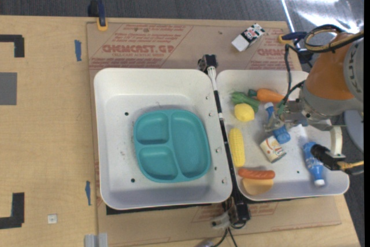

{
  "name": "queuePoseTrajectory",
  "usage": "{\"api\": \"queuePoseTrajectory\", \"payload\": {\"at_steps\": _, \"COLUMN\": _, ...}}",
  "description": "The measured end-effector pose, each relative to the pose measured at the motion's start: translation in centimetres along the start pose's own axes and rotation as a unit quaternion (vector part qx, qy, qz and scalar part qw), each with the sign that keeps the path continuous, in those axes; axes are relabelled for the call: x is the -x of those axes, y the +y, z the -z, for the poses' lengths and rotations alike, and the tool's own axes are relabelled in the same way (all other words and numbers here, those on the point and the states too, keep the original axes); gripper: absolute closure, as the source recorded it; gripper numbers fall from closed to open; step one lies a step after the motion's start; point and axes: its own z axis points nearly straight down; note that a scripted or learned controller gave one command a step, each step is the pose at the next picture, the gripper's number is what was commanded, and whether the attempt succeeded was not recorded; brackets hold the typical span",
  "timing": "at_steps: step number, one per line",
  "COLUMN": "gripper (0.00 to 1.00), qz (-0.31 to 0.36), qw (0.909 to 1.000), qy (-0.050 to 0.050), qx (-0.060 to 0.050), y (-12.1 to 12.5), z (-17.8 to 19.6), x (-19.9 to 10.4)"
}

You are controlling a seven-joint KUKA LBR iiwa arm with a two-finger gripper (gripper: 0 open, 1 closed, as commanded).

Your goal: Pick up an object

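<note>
The gripper [276, 118] hung just above the small can [272, 148]; its grasp I cannot tell.

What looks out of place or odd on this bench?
A small black-and-white carton lies tipped on the brown board behind the right bin, apart from the toy food inside it. In that bin, a little can lies on its side.

The brown board [173, 46] under the bins bears red print reading "CHEMCAST GP".
</note>
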Motion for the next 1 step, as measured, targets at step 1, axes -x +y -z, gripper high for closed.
{"api": "queuePoseTrajectory", "payload": {"at_steps": 1, "gripper": 1.0, "qz": -0.063, "qw": 0.998, "qy": 0.0, "qx": -0.003, "y": -3.03, "z": 8.85, "x": -8.86}}
